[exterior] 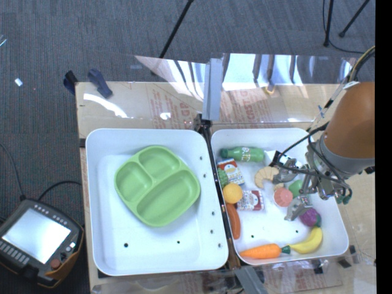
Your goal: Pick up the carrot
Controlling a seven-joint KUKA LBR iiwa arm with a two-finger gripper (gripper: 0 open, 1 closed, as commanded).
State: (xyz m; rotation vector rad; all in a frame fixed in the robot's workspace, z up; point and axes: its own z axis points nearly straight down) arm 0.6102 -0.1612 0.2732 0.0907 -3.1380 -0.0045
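The orange, tapered plastic carrot with a green stub lies flat along the right bin's six-o'clock wall, stub pointing to three o'clock.

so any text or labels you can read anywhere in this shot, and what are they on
Green bottle: white lettering on its side, too blurred to read.
Small red and white packet: printed marks, too small to read.
Green and white packet: a printed label, unreadable.
Cardboard sheet behind the bins: faint red printing seen under glare, not legible.
Handheld control pendant: its screen is washed out, nothing readable.
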